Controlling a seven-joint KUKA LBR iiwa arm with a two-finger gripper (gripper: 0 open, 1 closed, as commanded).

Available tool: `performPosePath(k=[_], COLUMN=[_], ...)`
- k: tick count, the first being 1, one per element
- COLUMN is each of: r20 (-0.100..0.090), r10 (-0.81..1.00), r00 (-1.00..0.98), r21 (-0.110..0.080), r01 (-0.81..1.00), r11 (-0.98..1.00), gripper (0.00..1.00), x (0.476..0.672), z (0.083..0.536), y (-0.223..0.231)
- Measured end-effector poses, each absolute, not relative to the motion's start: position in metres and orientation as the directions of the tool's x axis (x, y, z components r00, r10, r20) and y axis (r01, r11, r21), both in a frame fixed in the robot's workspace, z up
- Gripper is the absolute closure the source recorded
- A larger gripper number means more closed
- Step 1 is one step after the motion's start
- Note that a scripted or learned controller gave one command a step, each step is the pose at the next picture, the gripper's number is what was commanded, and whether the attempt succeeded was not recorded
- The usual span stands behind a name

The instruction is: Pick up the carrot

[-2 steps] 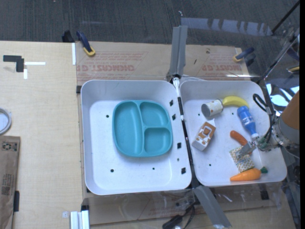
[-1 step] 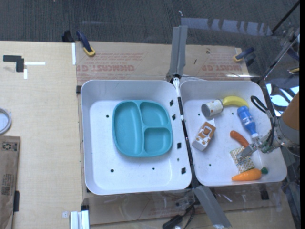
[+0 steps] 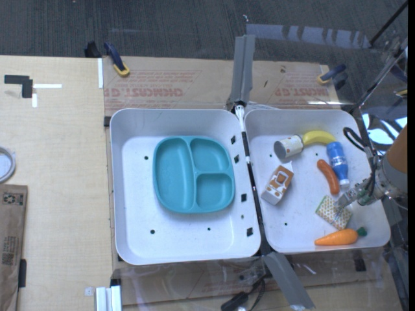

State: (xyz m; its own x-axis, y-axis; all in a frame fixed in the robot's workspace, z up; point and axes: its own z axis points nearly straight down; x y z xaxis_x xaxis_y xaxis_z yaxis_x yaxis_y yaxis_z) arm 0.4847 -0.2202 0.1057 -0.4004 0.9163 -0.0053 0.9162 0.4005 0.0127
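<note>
While gripper hovers, carrot lies just below.

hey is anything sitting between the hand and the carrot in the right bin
Nothing visible blocks it. The hand hangs just above the carrot, which lies near the front edge of the right bin. The nearest thing is a patterned packet beside the hand, just behind the carrot, not on it.

Two shallow white plastic bins are sitting side by side; one teal three-compartment plate is lying in the left; one orange carrot, one yellow banana, one blue bottle are lying in the right.
</note>
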Motion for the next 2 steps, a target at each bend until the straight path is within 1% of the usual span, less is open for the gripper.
performPosePath(k=[1, 2], r20=[-0.005, 0.002], r10=[0.917, 0.772], r00=[-0.399, -0.636], r21=[0.013, 0.0], r01=[0.917, 0.772], r11=[0.399, 0.636], gripper=[0.0, 0.0], x=[0.485, 0.478], z=[0.106, 0.09], y=[-0.22, -0.222])
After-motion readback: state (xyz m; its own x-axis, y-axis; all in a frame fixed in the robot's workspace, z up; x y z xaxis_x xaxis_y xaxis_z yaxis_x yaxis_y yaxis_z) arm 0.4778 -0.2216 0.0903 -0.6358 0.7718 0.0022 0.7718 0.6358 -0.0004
